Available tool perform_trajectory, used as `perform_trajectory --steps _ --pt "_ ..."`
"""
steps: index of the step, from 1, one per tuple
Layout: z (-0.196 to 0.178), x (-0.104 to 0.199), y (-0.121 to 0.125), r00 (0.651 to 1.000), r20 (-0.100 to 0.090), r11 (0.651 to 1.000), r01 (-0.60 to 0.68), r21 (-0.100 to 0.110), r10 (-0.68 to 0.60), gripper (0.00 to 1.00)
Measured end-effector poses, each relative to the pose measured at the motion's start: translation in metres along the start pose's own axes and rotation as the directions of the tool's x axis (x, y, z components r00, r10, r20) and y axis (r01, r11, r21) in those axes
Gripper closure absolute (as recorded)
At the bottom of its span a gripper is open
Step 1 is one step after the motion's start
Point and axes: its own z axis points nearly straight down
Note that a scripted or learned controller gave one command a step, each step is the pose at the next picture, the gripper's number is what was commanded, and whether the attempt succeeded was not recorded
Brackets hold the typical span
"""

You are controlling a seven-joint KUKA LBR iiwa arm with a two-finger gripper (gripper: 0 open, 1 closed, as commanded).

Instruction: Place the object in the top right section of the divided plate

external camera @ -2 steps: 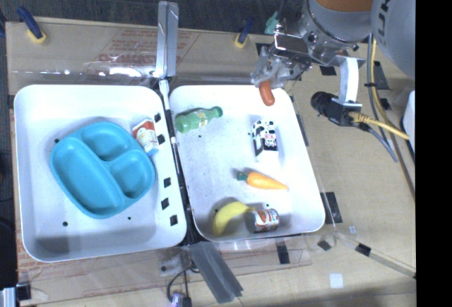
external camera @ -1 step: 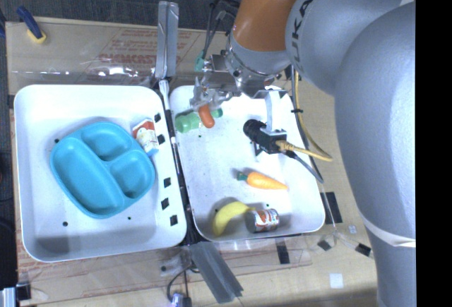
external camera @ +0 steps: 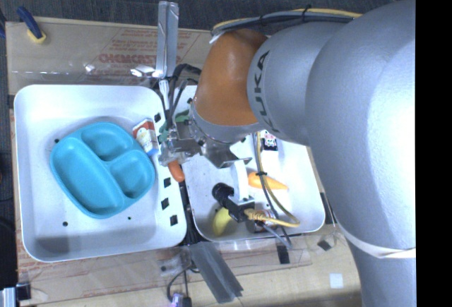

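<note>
The blue plate (external camera: 102,168) lies in the left bin (external camera: 42,235), its sections bare. The gripper (external camera: 169,147) hangs at frame centre over the wall between the bins; whether it is open or closed cannot be told. A small red-and-white object (external camera: 146,136) sits just beside the plate's upper right edge, touching the gripper. An orange piece (external camera: 268,183) and a yellow-green fruit (external camera: 222,221) lie in the right bin (external camera: 311,217).

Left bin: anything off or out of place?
One thing: a small red-and-white item sits on the floor of the left bin, just off the right rim of the blue divided plate, in none of its sections. The plate lies flat and looks undamaged.
</note>
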Motion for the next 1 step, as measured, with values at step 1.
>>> perform_trajectory --steps 1 --pt "-0.0002 -0.0009 0.0002 1.0 0.0 1.0 -0.002 -0.001 0.002 0.0"
